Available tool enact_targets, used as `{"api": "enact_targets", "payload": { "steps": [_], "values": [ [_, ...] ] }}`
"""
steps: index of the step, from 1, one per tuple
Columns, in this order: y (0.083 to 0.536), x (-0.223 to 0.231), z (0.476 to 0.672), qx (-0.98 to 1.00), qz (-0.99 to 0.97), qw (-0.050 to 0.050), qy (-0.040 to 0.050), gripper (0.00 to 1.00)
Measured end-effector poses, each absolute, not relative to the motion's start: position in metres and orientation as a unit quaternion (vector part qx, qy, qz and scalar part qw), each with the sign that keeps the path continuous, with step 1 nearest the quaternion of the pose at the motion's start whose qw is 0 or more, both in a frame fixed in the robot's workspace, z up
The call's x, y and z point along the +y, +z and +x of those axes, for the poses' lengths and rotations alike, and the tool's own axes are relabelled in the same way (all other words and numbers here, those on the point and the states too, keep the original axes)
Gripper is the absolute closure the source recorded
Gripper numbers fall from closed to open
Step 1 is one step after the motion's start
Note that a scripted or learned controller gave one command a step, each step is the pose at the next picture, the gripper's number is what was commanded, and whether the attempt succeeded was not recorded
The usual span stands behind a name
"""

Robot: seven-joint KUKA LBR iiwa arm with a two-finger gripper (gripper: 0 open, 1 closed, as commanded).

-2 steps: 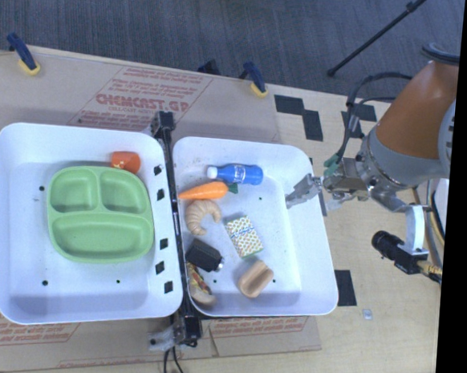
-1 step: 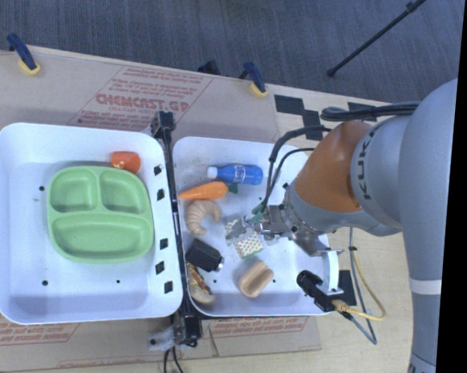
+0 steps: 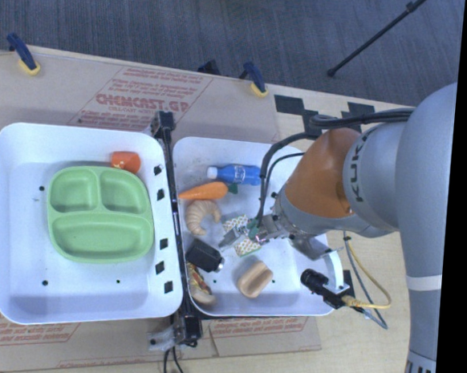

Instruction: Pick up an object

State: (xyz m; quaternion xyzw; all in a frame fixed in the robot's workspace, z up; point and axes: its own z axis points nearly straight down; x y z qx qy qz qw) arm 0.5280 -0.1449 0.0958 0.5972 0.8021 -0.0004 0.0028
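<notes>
My gripper (image 3: 242, 235) is low in the middle of the right bin (image 3: 314, 307), under the arm's orange band. Its tip sits over a small green-and-white patterned item (image 3: 237, 225), and whether it grips that item is unclear. Around it lie a tan croissant (image 3: 201, 216) to the left, an orange carrot (image 3: 205, 191) and a blue bottle (image 3: 235, 174) behind it. A black object (image 3: 204, 256) and a tan bread roll (image 3: 254, 278) lie in front of it.
The left bin (image 3: 8, 285) holds a green divided plate (image 3: 100, 214) and a small orange-red item (image 3: 125, 162) at its back. A brownish item (image 3: 198, 287) lies in the right bin's front left corner. Black clips (image 3: 165, 233) run along the wall between the bins.
</notes>
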Motion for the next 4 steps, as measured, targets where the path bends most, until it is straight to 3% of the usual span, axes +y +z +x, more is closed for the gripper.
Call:
{"api": "enact_targets", "payload": {
  "steps": [1,2,3,4],
  "values": [
    [0.098,-0.109,0.519,0.841,0.540,0.017,-0.0001,0.00],
    [0.096,-0.101,0.538,0.730,0.684,0.004,0.0011,0.00],
    [0.097,-0.096,0.516,0.780,0.625,0.009,0.0030,0.00],
    [0.107,-0.096,0.516,0.781,0.624,0.006,0.0022,1.00]
  ]
}}
